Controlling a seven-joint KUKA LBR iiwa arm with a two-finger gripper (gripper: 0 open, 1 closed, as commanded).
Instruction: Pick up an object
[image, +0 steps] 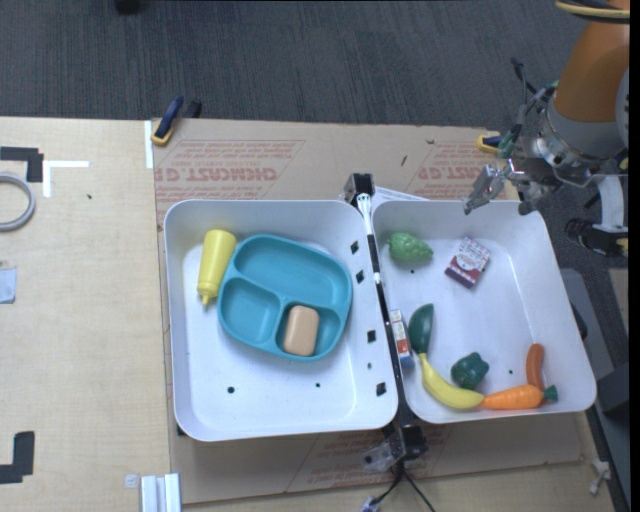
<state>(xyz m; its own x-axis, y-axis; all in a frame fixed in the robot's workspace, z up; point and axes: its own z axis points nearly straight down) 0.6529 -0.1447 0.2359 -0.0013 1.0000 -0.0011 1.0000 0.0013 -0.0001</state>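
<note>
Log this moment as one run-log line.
task: pick up an object | tool: above right bin's far edge, holding nothing | nearest item: small red box | left bin: blue tray, yellow bottle

Gripper (497, 188) up over the far rim of the right bin (560, 300), fingers spread, nothing between them. Inside: green lump (410, 248), small red box (467, 263), banana (446, 388), carrot (516, 398). Left bin (190, 400) with a teal divided tray (285, 297), yellow bottle (214, 264) right beside it.

Bright, even overhead light, soft shadows, sharp focus throughout
</note>
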